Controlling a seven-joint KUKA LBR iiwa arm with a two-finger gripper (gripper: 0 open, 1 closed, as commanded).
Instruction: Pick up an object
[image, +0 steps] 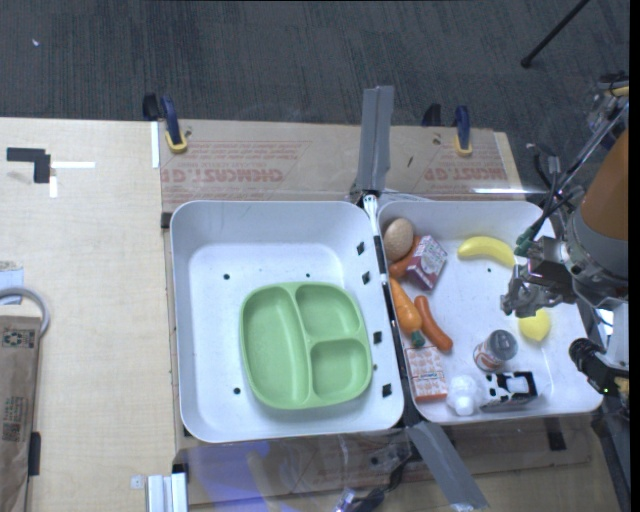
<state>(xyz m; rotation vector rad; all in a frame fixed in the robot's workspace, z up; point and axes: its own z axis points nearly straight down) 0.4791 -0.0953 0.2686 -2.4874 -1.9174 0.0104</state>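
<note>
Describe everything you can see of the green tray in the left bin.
The green tray is a pale green, matte, plastic-looking plate with rounded corners and three compartments: one long section on its left side and two smaller ones on its right, split by raised ridges. It lies flat on the floor of the left bin, turned slightly off square to the bin walls, towards the bin's lower right. Its compartments hold nothing visible. Only the bin floor touches it; the claw is over the other bin.
</note>
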